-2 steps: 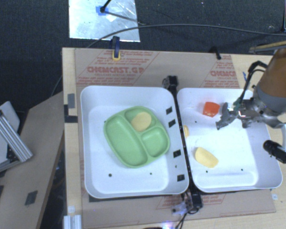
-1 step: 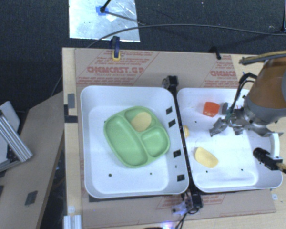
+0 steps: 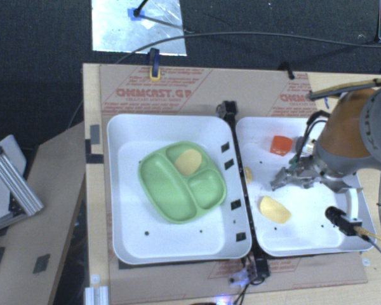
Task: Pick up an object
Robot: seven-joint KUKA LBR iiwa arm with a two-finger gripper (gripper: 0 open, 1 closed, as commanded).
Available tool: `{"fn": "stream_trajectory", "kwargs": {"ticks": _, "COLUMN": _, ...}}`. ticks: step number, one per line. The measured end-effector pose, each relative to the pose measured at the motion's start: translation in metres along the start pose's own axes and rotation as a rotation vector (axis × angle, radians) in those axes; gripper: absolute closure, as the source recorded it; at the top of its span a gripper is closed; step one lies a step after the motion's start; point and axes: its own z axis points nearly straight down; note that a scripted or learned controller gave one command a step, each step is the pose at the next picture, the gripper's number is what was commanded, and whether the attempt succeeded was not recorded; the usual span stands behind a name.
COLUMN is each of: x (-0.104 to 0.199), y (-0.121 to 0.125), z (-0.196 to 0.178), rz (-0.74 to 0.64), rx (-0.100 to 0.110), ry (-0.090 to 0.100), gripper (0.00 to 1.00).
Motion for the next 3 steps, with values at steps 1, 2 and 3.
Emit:
{"fn": "stream_trajectory", "kwargs": {"ticks": 1, "x": -0.001, "y": 0.002, "z": -0.014, "rz": 0.001, "rx": -0.007, "ry": -0.002, "gripper": 1.00}}
{"fn": "stream_trajectory", "kwargs": {"ticks": 2, "x": -0.005, "y": 0.001, "z": -0.058, "rz": 0.001, "rx": -0.009, "ry": -0.003, "gripper": 1.00}}
{"fn": "stream_trajectory", "kwargs": {"ticks": 3, "x": -0.004, "y": 0.004, "z": -0.123, "rz": -0.004, "rx": -0.012, "ry": -0.003, "gripper": 1.00}}
